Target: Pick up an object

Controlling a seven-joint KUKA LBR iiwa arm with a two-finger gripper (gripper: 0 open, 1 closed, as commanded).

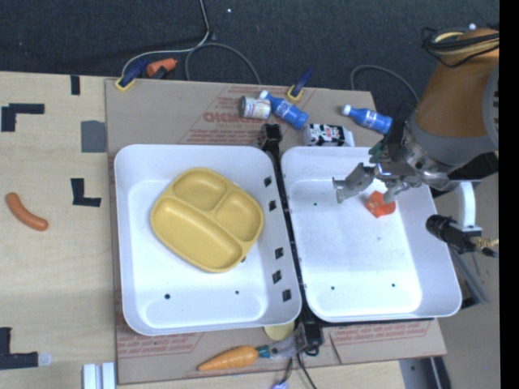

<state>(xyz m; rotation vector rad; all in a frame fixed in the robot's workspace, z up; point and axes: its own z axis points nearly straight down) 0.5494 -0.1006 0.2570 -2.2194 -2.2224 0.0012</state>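
Faintly, red "CHICAGO"-like lettering on the cardboard sheet (207, 117) behind both bins (195, 314).

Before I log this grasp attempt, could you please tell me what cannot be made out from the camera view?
- Red object in the right bin: partly covered by the hand, so its shape and any grip on it are unclear.
- Yellow item at the left bin's front edge: mostly hidden beneath the rim.
- Label on the small black-and-white box: too small to read.
- Arm: cut off by the right edge.
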